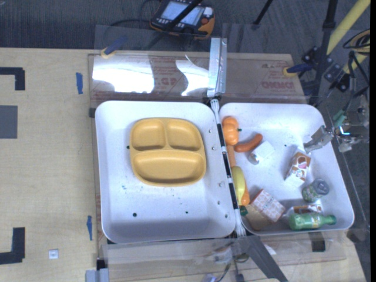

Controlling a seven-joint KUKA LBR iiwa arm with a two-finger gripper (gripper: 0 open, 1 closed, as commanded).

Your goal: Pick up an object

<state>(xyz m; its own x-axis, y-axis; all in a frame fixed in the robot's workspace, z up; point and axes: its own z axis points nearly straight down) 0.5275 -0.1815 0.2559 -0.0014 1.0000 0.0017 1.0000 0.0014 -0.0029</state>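
Camera view: hand [322, 137], fingers' spread unclear, hovers at the right bin's [276, 111] right edge; nearby small carton [298, 166] looks light, stiff; grip its flat sides.

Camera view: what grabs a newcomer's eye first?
The yellow divided tray lying alone in the left bin, the largest and brightest thing there. Next, the clutter in the right bin: a carrot and a banana along its left wall, a sausage just beside them, and a green bottle lying on its side at the near edge. The gripper sits at that bin's right rim.
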